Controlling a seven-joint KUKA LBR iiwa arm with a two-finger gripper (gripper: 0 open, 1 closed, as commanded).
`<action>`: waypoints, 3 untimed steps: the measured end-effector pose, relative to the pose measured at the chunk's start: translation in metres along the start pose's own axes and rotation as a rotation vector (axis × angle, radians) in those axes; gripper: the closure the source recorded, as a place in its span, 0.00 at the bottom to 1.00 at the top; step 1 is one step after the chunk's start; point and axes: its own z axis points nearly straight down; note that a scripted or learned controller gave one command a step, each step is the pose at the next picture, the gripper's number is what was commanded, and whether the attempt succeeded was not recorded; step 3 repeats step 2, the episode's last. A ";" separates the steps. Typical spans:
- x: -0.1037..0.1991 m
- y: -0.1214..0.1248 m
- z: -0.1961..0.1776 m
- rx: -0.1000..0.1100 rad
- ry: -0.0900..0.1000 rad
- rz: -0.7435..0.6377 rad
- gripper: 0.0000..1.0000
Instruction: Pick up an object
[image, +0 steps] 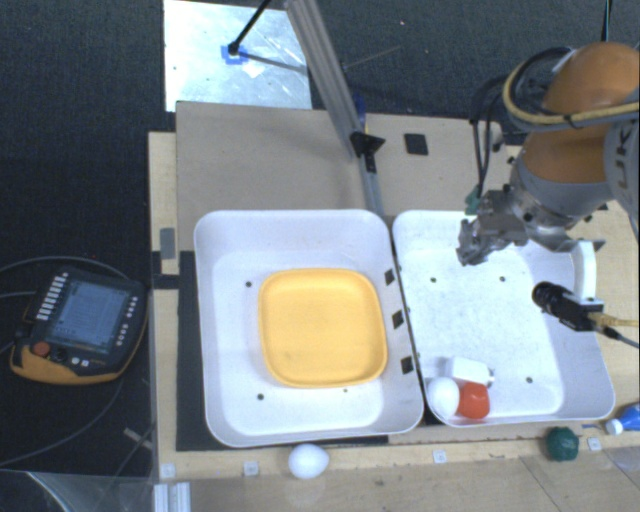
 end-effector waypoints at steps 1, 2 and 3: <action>0.047 0.011 0.023 0.002 -0.001 0.001 1.00; 0.088 0.035 0.036 0.001 -0.001 0.002 1.00; 0.088 0.035 0.036 0.001 -0.001 0.002 1.00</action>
